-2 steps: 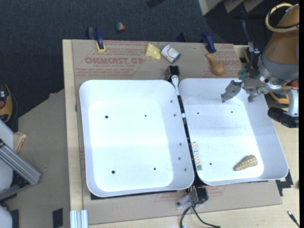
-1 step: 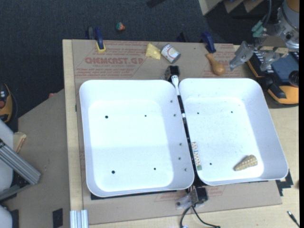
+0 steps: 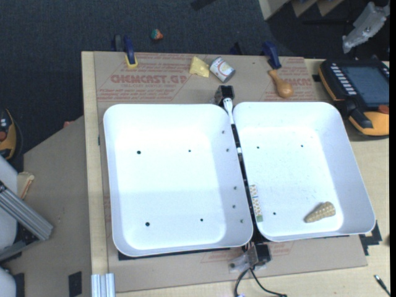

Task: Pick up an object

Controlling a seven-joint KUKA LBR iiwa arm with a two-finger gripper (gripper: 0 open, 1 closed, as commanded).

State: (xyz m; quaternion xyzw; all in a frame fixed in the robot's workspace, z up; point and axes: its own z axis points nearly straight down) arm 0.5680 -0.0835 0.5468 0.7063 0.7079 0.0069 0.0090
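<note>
The only thing lying in either bin is a small tan ridged cone-shaped object [image 3: 320, 213], on its side near the front right corner of the right-hand shallow white bin [image 3: 346, 166]; the left-hand shallow white bin [image 3: 117, 166] holds nothing to grasp. I cannot tell how the fingers are set, so they should be spread wide before they come down.

To my eye the pick has not begun. The fingers would do best to descend with the cone between them, one on each long flank, closing across its narrow width (it tapers, so a grip near the fat end ought to slip less). The bin wall would be just beside the fingers there, so a straight drop looks safest.

On the tabletop [image 3: 179, 79] beyond the bins lie a yellow wedge-shaped piece [image 3: 199, 67] and a brown wooden pear-shaped object [image 3: 281, 85].
</note>
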